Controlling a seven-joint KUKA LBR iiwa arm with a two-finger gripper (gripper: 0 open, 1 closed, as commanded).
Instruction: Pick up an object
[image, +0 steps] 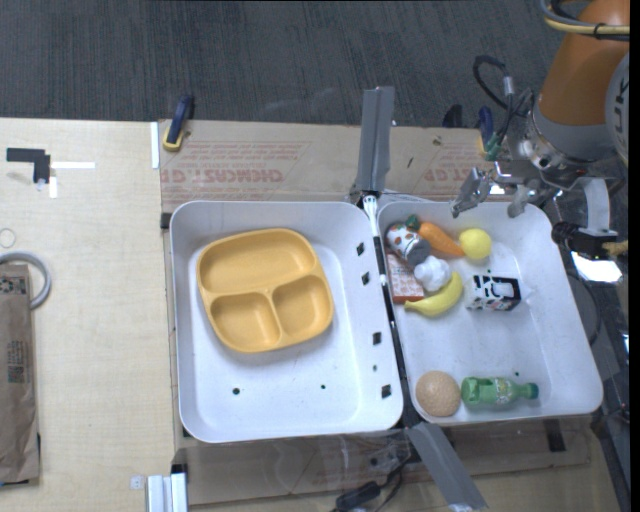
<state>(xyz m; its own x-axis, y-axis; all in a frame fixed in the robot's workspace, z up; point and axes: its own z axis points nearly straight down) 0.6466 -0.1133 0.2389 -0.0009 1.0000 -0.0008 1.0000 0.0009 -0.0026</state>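
Above the far rim of the right bin (560, 300), the gripper (497, 190) is hanging with its two fingers spread apart and nothing between them. Beneath and just in front of it, the candidate objects are lying untouched: a carrot (438, 238), a lemon (476, 243), a banana (438, 298), a small black-and-white carton (495, 291), a green bottle (498, 391) and a brown ball (437, 393). I judge the pick as not yet begun; descent, closing and lifting are all remaining.
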